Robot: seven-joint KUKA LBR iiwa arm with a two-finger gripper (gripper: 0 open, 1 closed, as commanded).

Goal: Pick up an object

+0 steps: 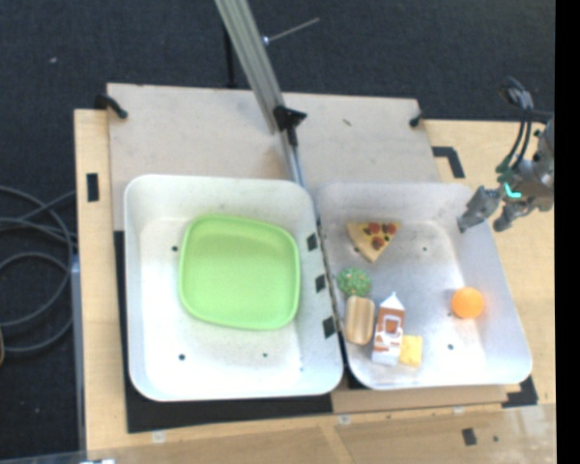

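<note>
Two fingers of gripper [490, 212] spread open, holding nothing, above right bin [435, 197] edge, pizza slice [371, 239] tip pointing toward cam

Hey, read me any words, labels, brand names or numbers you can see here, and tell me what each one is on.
None can be read.
The small carton has red and white printing on its face, too small and blurred to read.
The plate, pizza slice and orange ball carry no text.
</note>
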